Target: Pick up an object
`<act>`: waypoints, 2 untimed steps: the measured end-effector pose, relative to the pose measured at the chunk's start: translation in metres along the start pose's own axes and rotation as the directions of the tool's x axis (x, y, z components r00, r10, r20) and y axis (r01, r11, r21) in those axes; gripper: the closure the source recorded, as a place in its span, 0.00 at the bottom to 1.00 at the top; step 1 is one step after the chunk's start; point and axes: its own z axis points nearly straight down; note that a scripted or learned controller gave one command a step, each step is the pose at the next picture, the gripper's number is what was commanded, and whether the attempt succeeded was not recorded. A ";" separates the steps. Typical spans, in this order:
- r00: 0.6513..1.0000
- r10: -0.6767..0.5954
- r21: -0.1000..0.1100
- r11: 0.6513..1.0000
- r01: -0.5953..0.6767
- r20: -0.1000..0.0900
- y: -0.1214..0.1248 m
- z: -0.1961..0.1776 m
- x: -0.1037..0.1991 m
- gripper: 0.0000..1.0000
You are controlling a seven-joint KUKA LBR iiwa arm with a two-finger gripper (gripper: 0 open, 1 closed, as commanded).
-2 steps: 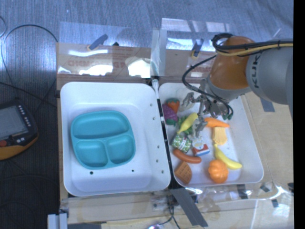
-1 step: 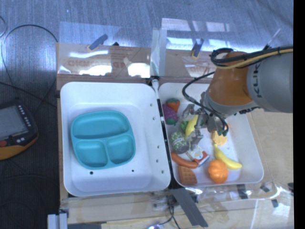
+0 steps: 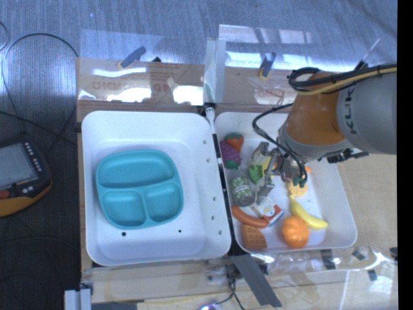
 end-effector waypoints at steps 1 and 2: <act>0.974 0.226 0.007 0.974 -0.226 -0.017 0.007 0.007 -0.019 0.00; 0.974 0.224 0.008 0.975 -0.224 -0.015 0.008 -0.001 -0.021 1.00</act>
